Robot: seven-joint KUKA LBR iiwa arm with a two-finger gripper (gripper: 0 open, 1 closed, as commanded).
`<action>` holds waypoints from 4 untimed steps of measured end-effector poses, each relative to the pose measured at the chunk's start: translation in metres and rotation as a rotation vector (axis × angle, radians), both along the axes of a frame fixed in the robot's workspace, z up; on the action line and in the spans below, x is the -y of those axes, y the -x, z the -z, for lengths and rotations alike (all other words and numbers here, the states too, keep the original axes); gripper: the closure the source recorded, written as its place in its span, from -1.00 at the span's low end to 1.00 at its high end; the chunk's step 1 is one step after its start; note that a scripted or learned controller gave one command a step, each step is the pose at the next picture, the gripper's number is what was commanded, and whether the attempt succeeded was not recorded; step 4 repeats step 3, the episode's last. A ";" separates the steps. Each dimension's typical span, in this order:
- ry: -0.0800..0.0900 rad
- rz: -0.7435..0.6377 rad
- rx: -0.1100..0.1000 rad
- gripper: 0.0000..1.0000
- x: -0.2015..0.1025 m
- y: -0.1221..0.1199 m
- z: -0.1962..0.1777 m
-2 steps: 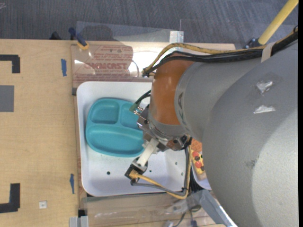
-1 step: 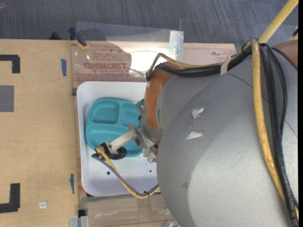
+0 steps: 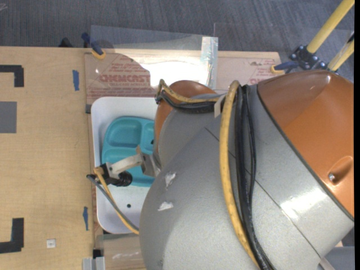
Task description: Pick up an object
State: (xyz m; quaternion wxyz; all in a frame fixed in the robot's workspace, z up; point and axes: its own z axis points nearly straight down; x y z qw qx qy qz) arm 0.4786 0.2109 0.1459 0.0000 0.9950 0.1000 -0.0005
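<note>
Arm (image 3: 225, 207): we see its grey body reaching in from the right and covering most of the view, with yellow and black cables (image 3: 236, 173) running along it.
Orange band (image 3: 315, 128): it sits on the arm at the right, nearest the camera.
Gripper (image 3: 146, 163): it is low over the bin at the arm's far end and mostly covered by the arm. We cannot tell whether it is wide, narrow or holding anything.
White bin (image 3: 97, 117): we see its left part, lying on the surface, while the arm covers the rest.
Teal tray (image 3: 121, 142): this is the one thing we can make out to pick. It lies flat in the white bin, toward the far half, with moulded compartments, and its right side runs under the arm.
Bin floor: we see a small dark speck (image 3: 129, 206) on the bare white near the front. It is too small for us to name.
Surface (image 3: 45, 151): it is pale wood, with black corner marks (image 3: 14, 75) and short strips of blue tape (image 3: 75, 80).
Far edge: we see a cardboard sheet (image 3: 124, 75) with red print, and a clear plastic sheet (image 3: 152, 44) standing behind it.
Top right: two yellow poles (image 3: 337, 16) are slanted there, with a blue clamp (image 3: 304, 55) at their foot.
Floor (image 3: 169, 4): it is grey carpet beyond the surface.
</note>
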 end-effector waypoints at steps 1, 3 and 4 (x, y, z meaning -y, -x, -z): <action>-0.003 -0.001 0.005 1.00 -0.015 -0.001 -0.052; 0.002 0.000 -0.002 1.00 0.001 0.000 -0.085; 0.002 0.000 -0.002 1.00 0.001 0.000 -0.085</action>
